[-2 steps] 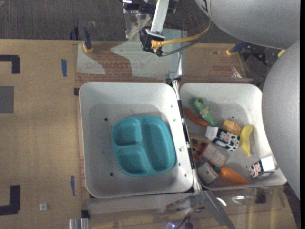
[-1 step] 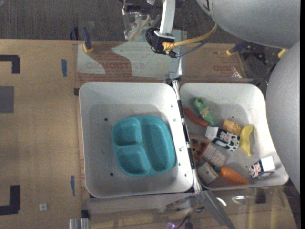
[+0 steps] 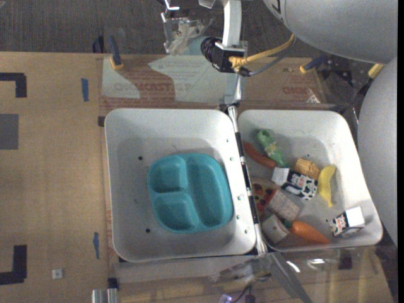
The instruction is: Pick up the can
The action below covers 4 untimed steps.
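The gripper [image 3: 178, 27] hung high above the bench's far edge, well apart from both bins; whether it was released or clenched I cannot tell. The can [image 3: 275, 226] lay untouched in the right bin [image 3: 353, 137], beside a carrot [image 3: 309, 232]. Judging from this, the pick-up had not started.

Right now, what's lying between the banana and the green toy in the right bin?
In the camera view, a small yellow corn-like piece lies between the banana and green toy.

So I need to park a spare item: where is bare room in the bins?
Left bin: bare floor all around the teal tray, widest along the far wall. Right bin: bare far right corner, beyond the banana; crowded from the divider to the near wall.
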Each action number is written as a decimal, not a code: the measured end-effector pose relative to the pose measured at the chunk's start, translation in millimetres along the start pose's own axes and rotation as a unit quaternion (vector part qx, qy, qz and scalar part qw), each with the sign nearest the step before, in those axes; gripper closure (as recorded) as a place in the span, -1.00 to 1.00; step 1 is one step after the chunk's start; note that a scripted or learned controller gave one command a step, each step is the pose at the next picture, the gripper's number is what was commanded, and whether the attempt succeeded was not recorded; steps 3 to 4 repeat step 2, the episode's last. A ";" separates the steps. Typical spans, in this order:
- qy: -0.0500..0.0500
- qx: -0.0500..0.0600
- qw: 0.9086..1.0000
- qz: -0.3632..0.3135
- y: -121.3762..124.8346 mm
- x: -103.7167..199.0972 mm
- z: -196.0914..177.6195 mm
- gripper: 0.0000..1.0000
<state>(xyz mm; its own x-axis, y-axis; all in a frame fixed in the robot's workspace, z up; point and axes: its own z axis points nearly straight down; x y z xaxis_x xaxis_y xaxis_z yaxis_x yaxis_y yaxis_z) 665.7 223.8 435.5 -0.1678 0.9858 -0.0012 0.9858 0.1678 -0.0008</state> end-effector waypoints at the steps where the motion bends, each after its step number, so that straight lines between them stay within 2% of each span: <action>1: 0.000 0.000 0.999 -0.035 -0.3 -1.6 0.0 1.00; 2: 0.000 0.000 0.997 -0.072 -0.5 -2.5 -0.1 1.00; 4: 0.000 0.000 0.997 -0.072 -0.5 -2.5 -0.1 1.00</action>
